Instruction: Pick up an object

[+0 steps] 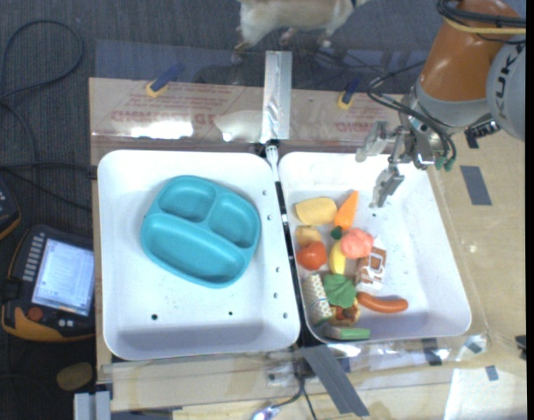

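Hovering over the right bin [442,261] near its one o'clock corner: the claw [391,166], hanging from the grey arm with the orange band [464,55], fingers looking parted and holding nothing, though thin and blurred enough that the exact gap is hard to read. Lying in a heap along that bin's nine o'clock side, from the middle down to six o'clock: a yellow lump [316,210], a carrot [347,208], a tomato [312,255], a pink piece [357,242], a small yellow piece [338,258], a printed carton [372,268], a green leafy thing [340,289], a sausage [382,304] and a green bean [347,332]. Sitting alone in the left bin [127,322], a blue divided plate [201,228]. Judging the step as the approach, with no object chosen for certain yet; the carrot being nearest, at about seven o'clock from the claw. Risking, from here, a closing on bare floor if dropping straight down, since the spot under the claw looks bare. Risking also a pinch on two crowded pieces at once, or a round piece such as the tomato squirting sideways, the pile being so tightly packed. Risking a knock against the bin wall at twelve o'clock, the claw standing near it. Remaining hard to make out: the height of the claw above the bin floor, the patterned item at the pile's seven o'clock edge, and whatever lies beneath the leafy thing. Cut off at three o'clock: the rest of the arm. Standing past the desk [188,112] at twelve o'clock, a toy dog [302,5].
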`<state>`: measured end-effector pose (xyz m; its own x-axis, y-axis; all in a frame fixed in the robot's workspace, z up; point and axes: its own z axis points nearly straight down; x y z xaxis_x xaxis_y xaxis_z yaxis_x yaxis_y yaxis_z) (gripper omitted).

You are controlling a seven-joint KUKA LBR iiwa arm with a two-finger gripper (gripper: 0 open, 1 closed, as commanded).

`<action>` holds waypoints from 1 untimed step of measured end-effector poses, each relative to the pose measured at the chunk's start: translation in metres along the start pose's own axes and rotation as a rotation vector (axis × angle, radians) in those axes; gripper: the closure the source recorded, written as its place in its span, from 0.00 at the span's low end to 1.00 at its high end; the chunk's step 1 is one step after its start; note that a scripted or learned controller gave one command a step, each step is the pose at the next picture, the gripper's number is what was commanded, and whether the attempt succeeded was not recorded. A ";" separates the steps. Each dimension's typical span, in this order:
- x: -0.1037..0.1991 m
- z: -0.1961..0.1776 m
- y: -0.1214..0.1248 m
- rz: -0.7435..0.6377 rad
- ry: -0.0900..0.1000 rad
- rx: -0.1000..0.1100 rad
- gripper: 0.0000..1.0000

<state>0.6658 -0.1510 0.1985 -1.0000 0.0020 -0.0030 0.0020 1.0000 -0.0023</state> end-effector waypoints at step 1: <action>0.004 -0.067 -0.031 0.104 -0.002 -0.001 0.00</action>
<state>0.6614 -0.1822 0.2651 -0.9943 0.1062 -0.0050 0.1062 0.9943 -0.0013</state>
